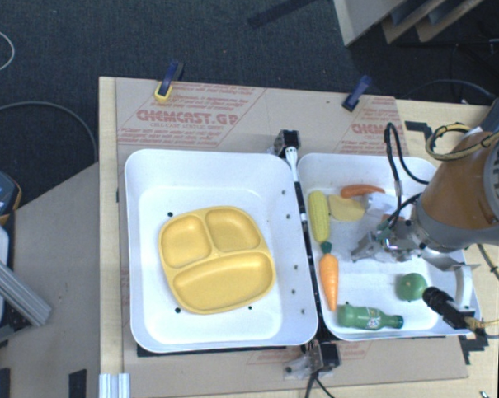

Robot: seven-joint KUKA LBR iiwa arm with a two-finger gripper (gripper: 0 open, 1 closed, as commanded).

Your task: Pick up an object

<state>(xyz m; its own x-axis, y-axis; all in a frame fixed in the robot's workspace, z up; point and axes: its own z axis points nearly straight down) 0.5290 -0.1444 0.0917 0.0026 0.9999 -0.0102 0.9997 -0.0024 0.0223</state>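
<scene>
My gripper hangs low over the middle of the right bin, with the arm reaching in from the right. A yellow corn cob lies to its left. Just below the cob is an orange carrot. Behind the gripper lie a pale yellow piece and a red-orange sausage-shaped thing. To the gripper's right and nearer the front sits a small round green fruit. A green bottle lies on its side along the front wall. Nothing shows in the gripper's grasp.
The left bin holds a yellow divided plate in its middle. A black divider with clamps runs between the two bins. Cardboard covers the bench behind the bins.
</scene>
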